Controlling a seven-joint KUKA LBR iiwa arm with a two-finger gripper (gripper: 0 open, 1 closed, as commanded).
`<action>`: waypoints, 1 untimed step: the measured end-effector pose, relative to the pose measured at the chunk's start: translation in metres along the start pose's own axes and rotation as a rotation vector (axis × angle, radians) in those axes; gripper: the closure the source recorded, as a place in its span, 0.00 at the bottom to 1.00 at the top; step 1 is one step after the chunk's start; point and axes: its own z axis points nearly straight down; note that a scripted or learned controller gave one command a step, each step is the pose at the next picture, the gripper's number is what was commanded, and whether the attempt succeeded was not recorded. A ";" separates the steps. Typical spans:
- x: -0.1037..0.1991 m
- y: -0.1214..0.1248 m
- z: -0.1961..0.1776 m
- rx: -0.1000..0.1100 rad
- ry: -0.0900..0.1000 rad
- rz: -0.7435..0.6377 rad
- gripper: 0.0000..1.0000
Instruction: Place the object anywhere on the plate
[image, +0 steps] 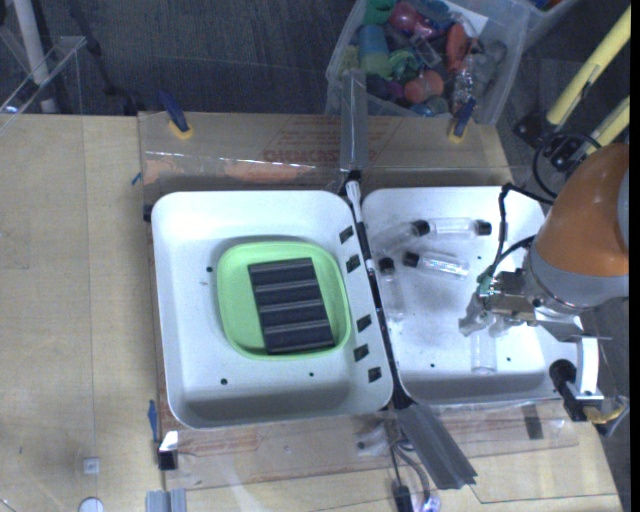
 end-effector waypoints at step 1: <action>0.000 0.000 0.000 0.000 0.000 0.000 0.00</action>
